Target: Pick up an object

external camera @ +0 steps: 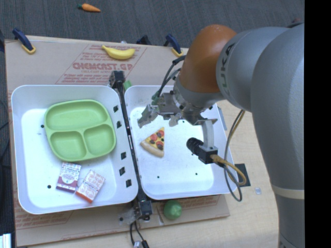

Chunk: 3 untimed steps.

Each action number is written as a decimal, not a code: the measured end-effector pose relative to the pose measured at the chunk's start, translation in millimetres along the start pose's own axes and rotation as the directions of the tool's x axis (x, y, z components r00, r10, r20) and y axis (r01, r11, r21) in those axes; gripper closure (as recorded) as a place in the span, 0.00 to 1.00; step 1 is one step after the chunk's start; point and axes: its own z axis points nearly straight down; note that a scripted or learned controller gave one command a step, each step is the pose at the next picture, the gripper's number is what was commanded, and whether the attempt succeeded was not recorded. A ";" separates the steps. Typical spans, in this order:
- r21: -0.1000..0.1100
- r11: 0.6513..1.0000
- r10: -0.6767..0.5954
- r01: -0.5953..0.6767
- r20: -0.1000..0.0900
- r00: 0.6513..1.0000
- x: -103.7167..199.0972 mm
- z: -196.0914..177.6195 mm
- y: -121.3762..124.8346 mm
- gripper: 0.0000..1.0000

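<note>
"CHEMCAST GP" on cardboard sheet, "KUKA" on arm

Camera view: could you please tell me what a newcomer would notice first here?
The big grey arm with its orange band fills the right side, its gripper hanging over the right bin just above a pizza slice. In the left bin lies a green tray.

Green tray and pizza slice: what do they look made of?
Green tray: looks like moulded plastic, matte to satin; one even pale green, rounded rims, three formed compartments. Pizza slice: probably a plastic or rubber toy, matte; flat blocks of colour and a thick tan crust edge. The view cannot settle hard or soft.
</note>
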 end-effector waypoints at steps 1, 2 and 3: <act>-0.001 1.000 0.002 -0.002 0.000 1.000 -58.2 27.5 61.1 0.00; 0.001 1.000 0.001 -0.001 0.000 1.000 -50.3 44.7 43.2 0.00; -0.002 1.000 0.001 -0.001 -0.002 1.000 -32.8 19.7 67.7 0.00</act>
